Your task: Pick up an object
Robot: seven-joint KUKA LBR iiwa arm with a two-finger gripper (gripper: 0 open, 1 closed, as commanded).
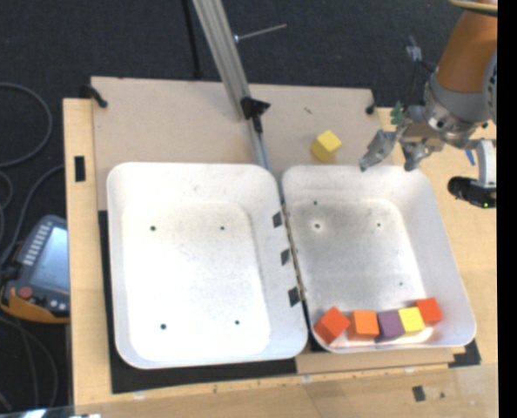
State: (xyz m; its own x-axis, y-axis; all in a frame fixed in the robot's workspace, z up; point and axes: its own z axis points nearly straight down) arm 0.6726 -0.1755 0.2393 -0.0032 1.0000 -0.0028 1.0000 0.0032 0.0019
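Tool (pixel 390 154) hangs at upper right, fingers spread, gripping nothing. Beside it on the bench (pixel 180 120), a small yellow cube (pixel 325 144) sits outside the bins.

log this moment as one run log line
gripper: open, holding nothing, above right bin's far edge | yellow cube: on bench, outside bins | five blocks: right bin near edge

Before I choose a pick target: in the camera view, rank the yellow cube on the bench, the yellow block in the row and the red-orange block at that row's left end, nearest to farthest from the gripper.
1. yellow cube, on the bench left of the gripper.
2. yellow block, in the right bin's near row.
3. red-orange block, that row's left end.
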